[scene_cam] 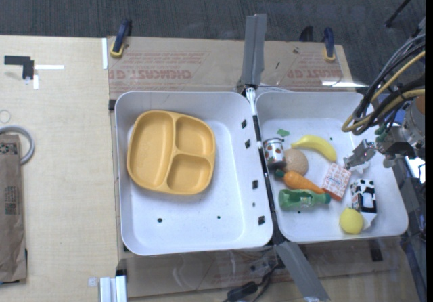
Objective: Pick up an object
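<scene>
The right bin (318,110) holds several small objects. A yellow banana (315,146) lies near its middle, with a small printed can (273,151) and a beige ball (295,161) to its left. Below them lie an orange carrot (302,181) and a green bottle (303,199). A pink-and-white box (336,180), a black-and-white carton (365,197) and a yellow lemon (351,221) sit toward the right. My gripper (360,154) hangs over the bin's right side, just above and right of the pink box, with nothing seen in it.
A yellow divided plate (171,152) lies in the left bin (196,229). Cables (379,94) loop above the arm at the right. A brown paper bag (10,206) lies at the bench's left edge. Blue clamps (122,36) hold the cardboard behind the bins.
</scene>
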You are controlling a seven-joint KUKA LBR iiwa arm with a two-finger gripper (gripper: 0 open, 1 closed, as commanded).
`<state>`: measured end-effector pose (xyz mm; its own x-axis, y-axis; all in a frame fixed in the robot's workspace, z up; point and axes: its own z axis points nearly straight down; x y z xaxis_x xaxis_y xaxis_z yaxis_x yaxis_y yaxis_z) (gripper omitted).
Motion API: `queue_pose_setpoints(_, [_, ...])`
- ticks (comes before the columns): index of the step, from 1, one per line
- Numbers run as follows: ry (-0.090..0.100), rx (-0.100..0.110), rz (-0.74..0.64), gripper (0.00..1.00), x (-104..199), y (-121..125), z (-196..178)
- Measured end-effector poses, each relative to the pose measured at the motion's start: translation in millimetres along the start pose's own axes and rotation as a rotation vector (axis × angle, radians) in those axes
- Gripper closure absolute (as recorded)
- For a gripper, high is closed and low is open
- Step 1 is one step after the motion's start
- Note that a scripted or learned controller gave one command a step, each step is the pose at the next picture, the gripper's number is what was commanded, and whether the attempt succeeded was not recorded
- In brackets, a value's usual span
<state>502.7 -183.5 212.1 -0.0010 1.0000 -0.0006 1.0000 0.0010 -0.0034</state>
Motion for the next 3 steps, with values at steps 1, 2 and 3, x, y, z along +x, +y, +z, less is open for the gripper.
queue_pose_setpoints(1, [-0.001,-0.006,-0.264,0.0,16.4,35.1,100.5])
queue_pose_setpoints(2, [-0.008,-0.018,-0.294,0.0,66.9,2.2,114.0])
queue_pose_setpoints(3, [-0.014,-0.022,-0.289,1.0,63.7,3.3,104.5])
